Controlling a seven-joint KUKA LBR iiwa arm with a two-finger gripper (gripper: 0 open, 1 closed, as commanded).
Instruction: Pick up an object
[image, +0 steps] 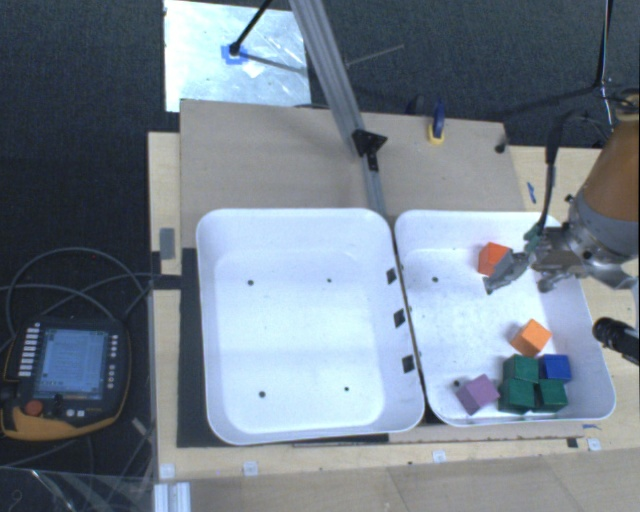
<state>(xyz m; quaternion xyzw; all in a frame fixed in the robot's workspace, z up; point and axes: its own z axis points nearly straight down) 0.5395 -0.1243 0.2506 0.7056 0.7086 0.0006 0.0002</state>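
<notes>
Crowding the right bin's (440, 235) near corner: green (520, 385), blue (556, 368), purple blocks (478, 392).

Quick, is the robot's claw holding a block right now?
Gripper: beside the red-orange block in the right bin; open or shut cannot be told.

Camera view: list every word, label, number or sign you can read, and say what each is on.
None can be read.
Handheld controller: its screen shows a blurred display, too small to read.
Blocks, such as the orange block and blue block: plain faces, no markings.
Bins: no text.
</notes>
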